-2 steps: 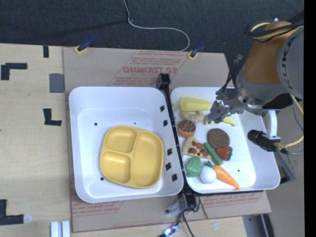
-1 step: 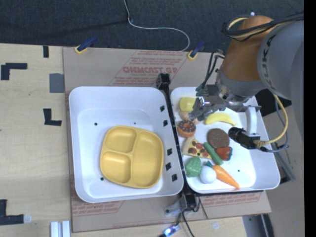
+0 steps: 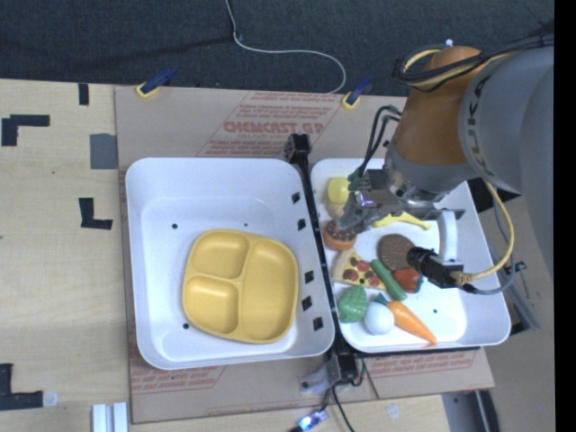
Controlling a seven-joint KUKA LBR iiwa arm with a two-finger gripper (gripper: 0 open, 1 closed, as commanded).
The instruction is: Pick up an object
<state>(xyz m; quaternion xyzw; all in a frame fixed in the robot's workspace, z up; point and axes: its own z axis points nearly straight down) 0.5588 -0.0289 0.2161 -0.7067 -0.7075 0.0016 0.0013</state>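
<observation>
My gripper (image 3: 353,216) reaches down into the right bin (image 3: 477,327), near its left wall. It hangs right over a small brown-orange cup-like toy (image 3: 338,235) and beside a yellow toy (image 3: 337,190). Nearby lie a pizza slice (image 3: 353,269), a brown round piece (image 3: 394,248), a green piece (image 3: 352,305), a white egg (image 3: 379,319) and an orange carrot (image 3: 412,320). I see nothing clearly held between the fingers.
The left bin (image 3: 162,196) holds a yellow divided plate (image 3: 240,285). A black clip strip (image 3: 310,241) runs along the wall between the bins. The grey arm with its orange band (image 3: 441,106) covers the right bin's far part. A yellow banana-like piece (image 3: 405,217) lies under the wrist.
</observation>
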